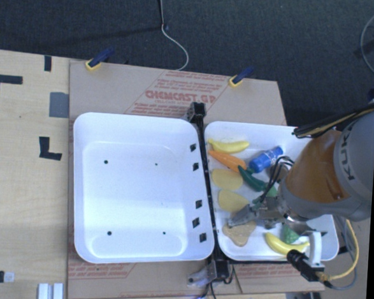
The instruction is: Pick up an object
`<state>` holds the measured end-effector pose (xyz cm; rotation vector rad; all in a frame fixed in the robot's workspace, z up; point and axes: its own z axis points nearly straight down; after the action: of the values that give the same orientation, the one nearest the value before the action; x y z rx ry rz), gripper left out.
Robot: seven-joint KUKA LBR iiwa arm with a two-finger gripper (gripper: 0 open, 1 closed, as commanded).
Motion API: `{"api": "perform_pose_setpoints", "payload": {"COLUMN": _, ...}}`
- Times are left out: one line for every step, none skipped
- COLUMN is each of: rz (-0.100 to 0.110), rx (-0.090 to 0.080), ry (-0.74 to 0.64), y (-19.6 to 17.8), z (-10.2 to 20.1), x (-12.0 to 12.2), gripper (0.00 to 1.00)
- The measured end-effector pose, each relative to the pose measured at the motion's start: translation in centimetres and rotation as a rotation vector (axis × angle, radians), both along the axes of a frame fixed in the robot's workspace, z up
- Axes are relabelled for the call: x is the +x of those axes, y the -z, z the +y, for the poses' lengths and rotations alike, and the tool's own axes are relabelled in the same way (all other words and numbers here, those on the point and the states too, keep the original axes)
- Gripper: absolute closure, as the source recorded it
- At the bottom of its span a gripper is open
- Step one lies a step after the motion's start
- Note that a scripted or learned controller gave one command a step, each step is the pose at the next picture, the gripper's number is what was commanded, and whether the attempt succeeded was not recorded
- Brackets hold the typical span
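Bins are seen side by side on a cardboard sheet: the left bin and the right bin, which is crowded with small toys. In the right bin, a banana is laid near the far wall, with a carrot just below it and a blue bottle to their right. A green piece is found beside the bottle. Two pale yellow pieces are placed near the divider, and a tan cookie lies by the near wall. A second banana is seen at the near right, touching a green block. The arm is reached in from the right, and the gripper is lowered just above the cookie. Whether its fingers are released or clenched cannot be told, and nothing is seen held between them.
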<state>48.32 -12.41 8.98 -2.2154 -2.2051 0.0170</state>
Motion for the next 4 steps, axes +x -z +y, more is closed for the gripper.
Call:
{"api": "perform_pose_setpoints", "payload": {"rz": -0.017, "rx": -0.003, "ry": -0.006, "y": 0.6, "z": -0.1, "x": 4.5, "gripper": 0.00}}
{"api": "perform_pose_setpoints", "payload": {"rz": -0.023, "rx": -0.004, "ry": -0.010, "y": 0.5, "z": 1.2, "x": 12.4, "gripper": 0.00}}
{"api": "perform_pose_setpoints", "payload": {"rz": -0.019, "rx": -0.004, "ry": -0.008, "y": 0.5, "z": 2.3, "x": 17.8, "gripper": 0.00}}
{"api": "perform_pose_setpoints", "payload": {"rz": -0.012, "rx": -0.003, "ry": -0.003, "y": 0.5, "z": 2.8, "x": 7.0, "gripper": 0.00}}
